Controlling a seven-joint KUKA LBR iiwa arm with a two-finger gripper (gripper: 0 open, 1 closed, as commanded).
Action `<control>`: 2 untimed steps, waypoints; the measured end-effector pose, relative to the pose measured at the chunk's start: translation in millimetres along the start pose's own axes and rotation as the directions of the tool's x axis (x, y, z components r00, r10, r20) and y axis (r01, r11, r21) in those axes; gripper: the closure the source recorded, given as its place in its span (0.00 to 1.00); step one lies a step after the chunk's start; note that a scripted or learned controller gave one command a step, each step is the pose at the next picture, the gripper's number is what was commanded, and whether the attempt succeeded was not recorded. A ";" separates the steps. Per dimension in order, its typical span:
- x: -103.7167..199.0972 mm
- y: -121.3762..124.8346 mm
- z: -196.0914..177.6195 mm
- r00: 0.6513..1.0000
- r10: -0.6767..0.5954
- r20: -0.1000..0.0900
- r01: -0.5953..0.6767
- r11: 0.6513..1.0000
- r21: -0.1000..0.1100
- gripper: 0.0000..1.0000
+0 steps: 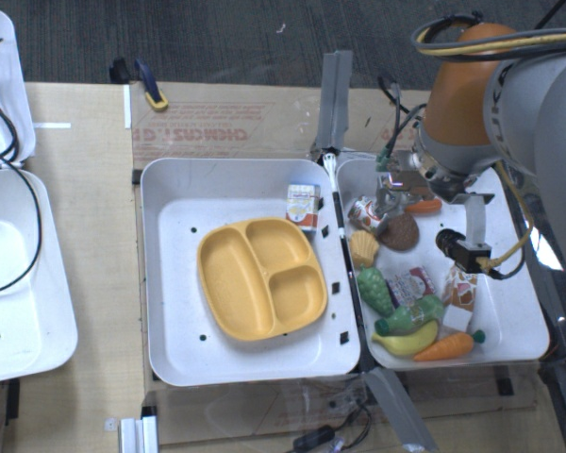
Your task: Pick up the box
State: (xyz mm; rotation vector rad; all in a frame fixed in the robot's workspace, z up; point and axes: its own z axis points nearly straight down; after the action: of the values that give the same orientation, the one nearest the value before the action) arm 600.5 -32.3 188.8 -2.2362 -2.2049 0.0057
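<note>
Box (303, 205): a small white carton with red and orange print, standing upright in the left bin (170, 281), just beyond the far right corner of the yellow divided tray (261, 276) and close to the bin's right wall. A failed grasp is to be expected if the approach is obstructed by that wall or the carton is tipped. The hand (393, 194) is seen well right of the tray, over the cluttered right bin (519, 333); whether it is open cannot be told.

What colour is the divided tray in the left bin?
Yellow; the divided tray shows clearly in the camera view.
</note>
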 end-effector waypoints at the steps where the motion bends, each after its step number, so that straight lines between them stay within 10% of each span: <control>1: -0.4 -0.2 0.3 1.000 0.000 0.000 0.000 1.000 0.001 0.00; 2: -67.4 -38.5 64.4 0.997 0.075 0.000 -0.075 0.997 0.003 0.00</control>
State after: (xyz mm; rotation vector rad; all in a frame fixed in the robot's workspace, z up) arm 560.8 -99.2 124.7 -2.3155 -2.1184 0.0080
